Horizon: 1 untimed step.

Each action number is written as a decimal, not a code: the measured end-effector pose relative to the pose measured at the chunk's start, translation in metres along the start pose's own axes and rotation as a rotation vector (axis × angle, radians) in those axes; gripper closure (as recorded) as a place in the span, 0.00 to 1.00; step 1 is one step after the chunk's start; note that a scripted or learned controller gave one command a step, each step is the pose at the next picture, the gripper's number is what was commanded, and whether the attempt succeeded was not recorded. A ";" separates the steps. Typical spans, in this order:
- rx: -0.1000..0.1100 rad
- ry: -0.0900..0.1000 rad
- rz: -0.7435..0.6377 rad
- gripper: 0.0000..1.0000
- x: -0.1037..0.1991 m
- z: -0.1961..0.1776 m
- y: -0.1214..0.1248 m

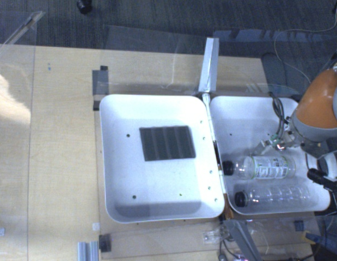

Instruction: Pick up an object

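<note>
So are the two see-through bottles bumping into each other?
Apart. The camera view shows a strip of white bin floor between the upper bottle and the lower bottle in the right bin.

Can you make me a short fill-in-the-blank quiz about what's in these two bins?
1. The dark ribbed mat lies in the ____ bin.
2. The right bin holds ____ clear plastic bottles.
3. Both bottles, the labelled bottle and the plain bottle, lie on their sides with their black caps pointing toward the ____ bin.
4. The band on the arm is ____.

Missing words: left; two; left; orange
</note>
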State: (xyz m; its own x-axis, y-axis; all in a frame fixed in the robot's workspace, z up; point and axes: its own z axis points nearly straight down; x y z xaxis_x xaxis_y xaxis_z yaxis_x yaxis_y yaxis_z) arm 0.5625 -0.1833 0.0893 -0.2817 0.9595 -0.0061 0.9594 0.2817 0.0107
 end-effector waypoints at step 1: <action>-0.007 0.002 -0.041 0.00 0.090 -0.002 -0.012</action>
State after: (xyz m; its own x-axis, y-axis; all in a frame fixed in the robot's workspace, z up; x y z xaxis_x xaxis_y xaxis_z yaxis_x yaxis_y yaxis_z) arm 0.5253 -0.1006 0.0908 -0.3203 0.9473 -0.0049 0.9471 0.3204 0.0173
